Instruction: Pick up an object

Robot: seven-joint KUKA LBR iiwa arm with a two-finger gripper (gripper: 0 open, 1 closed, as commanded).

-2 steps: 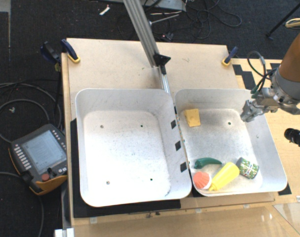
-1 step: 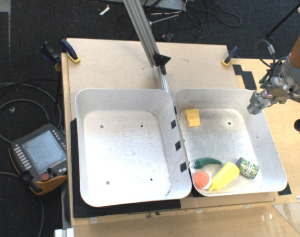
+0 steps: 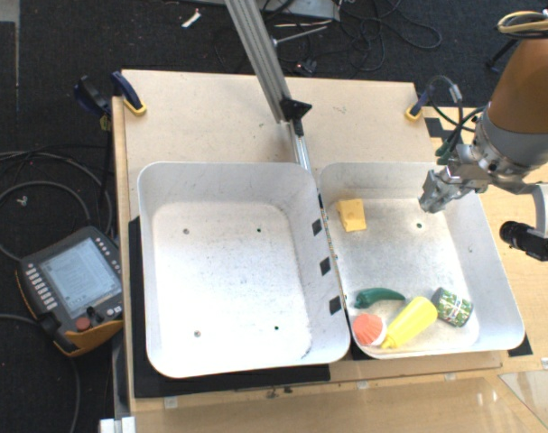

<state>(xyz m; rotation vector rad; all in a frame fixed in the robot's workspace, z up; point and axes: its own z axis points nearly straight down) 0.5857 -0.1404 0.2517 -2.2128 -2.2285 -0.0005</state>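
No brand, label or other writing is legible on any item in the camera view; the small green can (image 3: 453, 308) carries a patterned wrap whose print is too small to read. The gripper (image 3: 433, 197) hangs over the upper right part of the right bin (image 3: 490, 269), below the grey wrist and orange band of the arm (image 3: 517, 97). Nothing is visible between its fingertips, and it touches no object; how far it is open cannot be told. The candidate objects all lie in the right bin. A yellow block (image 3: 352, 215) sits near the bin's upper left, well apart from the gripper. Along the lower edge lie a dark green curved piece (image 3: 379, 297), a yellow bottle (image 3: 411, 321) just beside it, an orange-red round object (image 3: 368, 329) touching the bottle's lower end, and the green can to the right. The left bin (image 3: 165, 242) stands alongside. A teach pendant (image 3: 70, 287) lies on the floor at left.
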